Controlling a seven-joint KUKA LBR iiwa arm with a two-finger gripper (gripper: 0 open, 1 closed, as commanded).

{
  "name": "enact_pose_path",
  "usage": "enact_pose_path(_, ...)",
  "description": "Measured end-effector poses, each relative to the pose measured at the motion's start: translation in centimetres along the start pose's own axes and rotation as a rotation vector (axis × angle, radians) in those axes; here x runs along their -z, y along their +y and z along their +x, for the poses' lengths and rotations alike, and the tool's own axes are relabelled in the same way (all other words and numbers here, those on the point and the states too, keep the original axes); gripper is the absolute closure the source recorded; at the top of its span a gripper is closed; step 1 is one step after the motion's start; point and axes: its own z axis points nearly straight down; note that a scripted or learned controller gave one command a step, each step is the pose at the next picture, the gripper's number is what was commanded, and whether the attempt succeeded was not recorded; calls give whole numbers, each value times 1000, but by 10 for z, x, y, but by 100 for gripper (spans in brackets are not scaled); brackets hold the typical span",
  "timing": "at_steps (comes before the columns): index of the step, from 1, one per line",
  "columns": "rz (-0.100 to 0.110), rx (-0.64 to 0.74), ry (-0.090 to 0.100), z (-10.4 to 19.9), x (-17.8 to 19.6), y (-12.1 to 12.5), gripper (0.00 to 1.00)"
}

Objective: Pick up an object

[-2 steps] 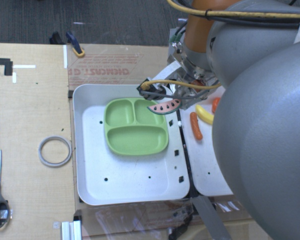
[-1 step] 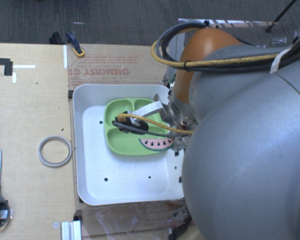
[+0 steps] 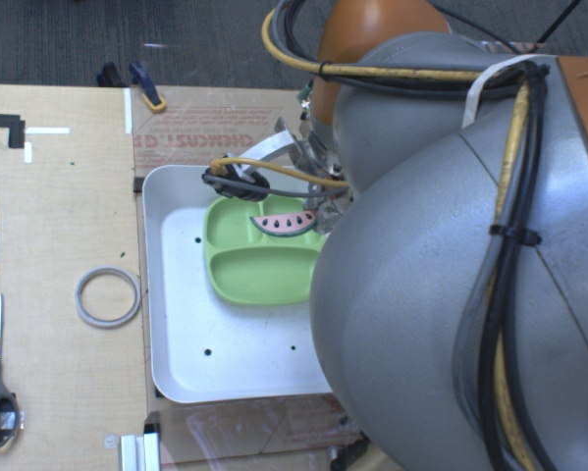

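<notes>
Arm [image 3: 451, 263] looms over bin [image 3: 176, 341], reaching toward watermelon slice [image 3: 284, 224] on green tray [image 3: 254, 273]; whether it grips anything cannot be told.

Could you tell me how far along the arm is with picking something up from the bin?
Done: the arm has reached over the white bin. In hand: nothing that can be confirmed; the arm's bulk hides the hand. The watermelon slice lies on the green divided plate, which sits flat in the bin. Left: a visible grasp and a lift.
</notes>
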Motion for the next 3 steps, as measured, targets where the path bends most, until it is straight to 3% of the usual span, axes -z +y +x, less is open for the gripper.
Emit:
enact_pose_path(1,1,75,-4,-39,-46,22,100)
enact_pose_path(2,0,400,-3,-66,-42,-76,100)
enact_pose_path(3,-1,545,-1,-70,-5,-106,100)
